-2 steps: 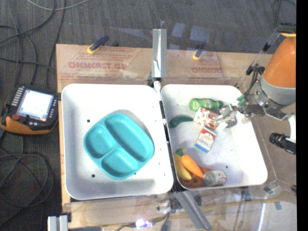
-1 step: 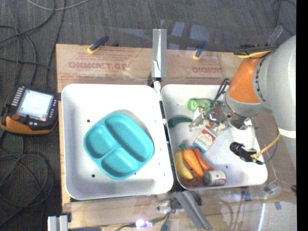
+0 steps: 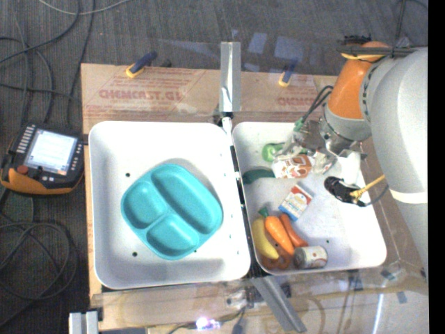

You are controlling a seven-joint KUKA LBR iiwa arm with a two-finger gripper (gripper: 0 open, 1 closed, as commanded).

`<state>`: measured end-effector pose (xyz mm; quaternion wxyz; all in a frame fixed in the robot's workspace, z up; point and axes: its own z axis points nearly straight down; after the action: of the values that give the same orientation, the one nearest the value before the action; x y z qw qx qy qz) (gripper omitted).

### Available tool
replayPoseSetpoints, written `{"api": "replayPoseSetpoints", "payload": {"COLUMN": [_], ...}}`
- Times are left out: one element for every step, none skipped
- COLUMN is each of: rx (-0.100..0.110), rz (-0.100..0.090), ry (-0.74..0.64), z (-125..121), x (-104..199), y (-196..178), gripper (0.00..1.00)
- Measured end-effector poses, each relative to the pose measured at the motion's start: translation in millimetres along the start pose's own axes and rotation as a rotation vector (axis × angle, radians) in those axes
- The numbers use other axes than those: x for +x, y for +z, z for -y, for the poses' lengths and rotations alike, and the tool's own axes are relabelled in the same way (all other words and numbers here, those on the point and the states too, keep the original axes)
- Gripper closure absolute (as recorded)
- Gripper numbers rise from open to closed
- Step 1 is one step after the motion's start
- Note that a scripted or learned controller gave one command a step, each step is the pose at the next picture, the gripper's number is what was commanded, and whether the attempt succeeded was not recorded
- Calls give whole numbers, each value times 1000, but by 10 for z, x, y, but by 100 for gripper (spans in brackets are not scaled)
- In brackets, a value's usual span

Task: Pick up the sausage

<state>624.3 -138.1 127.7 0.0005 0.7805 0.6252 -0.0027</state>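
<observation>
**Sausage pick: gripper parked at the wrong end of the bin**

Biggest thing on my feed is the arm (image 3: 393,117), filling the right side of the frame with its orange band near the top; it reaches in over the upper part of the right bin (image 3: 351,239). The left bin (image 3: 104,207) takes up the middle-left and holds a teal divided plate (image 3: 172,209), sitting at a tilt; left of that, off the bench, is the teach pendant (image 3: 43,157) with its screen lit.

The gripper (image 3: 311,148) is low over the upper middle of the right bin, right by a white and red packet (image 3: 295,165); I honestly can't tell if it's apart or together from this angle, too much clutter around it.

Lower left of that bin is the food pile: a banana (image 3: 260,239) along the left wall, a carrot (image 3: 278,234) just beside it, a small carton (image 3: 295,203) above them, and a can (image 3: 311,257) on its side. The sausage (image 3: 274,261), as far as I can make out, is the dark reddish piece under the carrot tip, touching the can, well apart from the gripper.

Smallest bits: a green round thing (image 3: 271,150) and a dark green piece (image 3: 257,175) near the upper left wall.
</observation>
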Motion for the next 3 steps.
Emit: {"api": "replayPoseSetpoints", "payload": {"rx": [0,0,3], "rz": [1,0,-5], "ry": [137,-18,-121], "z": [-134,210,930], "x": [-399,-522,-133], "y": [-880,-1190,208], "gripper": [0,0,0]}}
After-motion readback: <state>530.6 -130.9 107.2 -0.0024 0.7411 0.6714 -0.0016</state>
